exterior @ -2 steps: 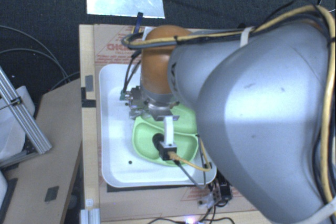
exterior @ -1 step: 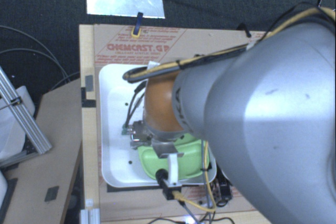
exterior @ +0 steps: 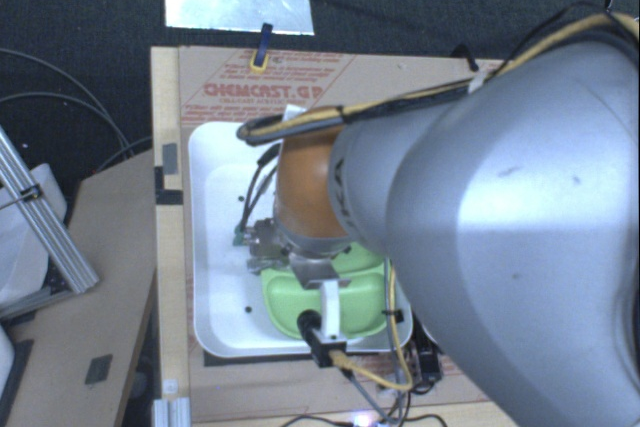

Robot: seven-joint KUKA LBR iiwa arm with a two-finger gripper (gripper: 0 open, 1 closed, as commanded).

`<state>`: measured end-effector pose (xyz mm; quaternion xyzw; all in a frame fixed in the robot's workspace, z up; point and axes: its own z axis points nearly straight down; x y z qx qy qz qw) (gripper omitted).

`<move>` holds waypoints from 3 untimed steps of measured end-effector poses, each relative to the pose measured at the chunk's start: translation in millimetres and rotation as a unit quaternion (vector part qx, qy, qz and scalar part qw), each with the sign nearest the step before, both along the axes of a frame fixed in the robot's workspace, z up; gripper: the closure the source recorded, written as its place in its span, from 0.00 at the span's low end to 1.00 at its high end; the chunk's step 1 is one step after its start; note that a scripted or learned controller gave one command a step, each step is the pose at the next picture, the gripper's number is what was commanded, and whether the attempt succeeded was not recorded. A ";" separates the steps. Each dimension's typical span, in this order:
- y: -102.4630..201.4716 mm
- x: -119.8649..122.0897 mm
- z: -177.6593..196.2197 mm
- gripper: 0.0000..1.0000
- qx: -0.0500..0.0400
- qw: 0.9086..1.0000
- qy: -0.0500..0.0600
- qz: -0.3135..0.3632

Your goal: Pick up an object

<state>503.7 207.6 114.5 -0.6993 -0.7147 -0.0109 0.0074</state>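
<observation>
**Spotter:** Green object (exterior: 285,303), where?
**Me:** Under my gripper (exterior: 288,253), close to the near rim of the white bin (exterior: 205,215); bare floor lies left of it. Open or closed, I cannot tell.

red print runs across the pale brown sheet (exterior: 300,80) that covers the surface, just behind the white bin (exterior: 215,165). its large line reads "chemcast. g p", the last letters partly blurred. smaller red lines above and to the right of it are too small to read.
</observation>
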 end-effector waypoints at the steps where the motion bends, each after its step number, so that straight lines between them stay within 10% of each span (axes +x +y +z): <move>1: -2.8 11.9 -2.0 1.00 0.002 1.000 -0.002 0.001; 2: -4.6 59.0 47.5 1.00 -0.006 1.000 -0.003 -0.006; 3: 14.5 -18.1 284.0 1.00 -0.008 1.000 -0.004 -0.006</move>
